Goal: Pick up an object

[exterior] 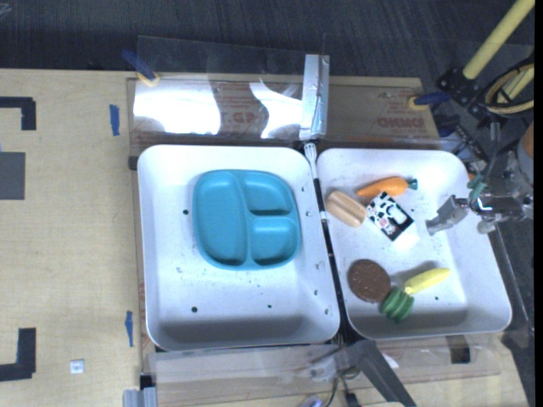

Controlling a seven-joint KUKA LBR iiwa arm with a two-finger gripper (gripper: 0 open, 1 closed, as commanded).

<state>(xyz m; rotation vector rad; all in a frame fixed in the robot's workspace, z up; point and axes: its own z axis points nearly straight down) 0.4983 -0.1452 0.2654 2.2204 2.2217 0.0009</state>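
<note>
White shallow right bin (484, 308): orange carrot (383, 186), tan bun (345, 209), black-and-white patterned carton (390, 216), brown round patty (368, 280), yellow-and-green corn cob (413, 288). White left bin (161, 227): blue divided plastic plate (247, 218). Metal gripper (447, 214) at the right bin's right edge, beside the carton; grip state cannot be told, nothing visibly held.

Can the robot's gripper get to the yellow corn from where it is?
Probably yes. The gripper hangs over the right bin's right side, and the yellow corn lies just below it in the view, with bare bin floor between and nothing on top of it.
</note>
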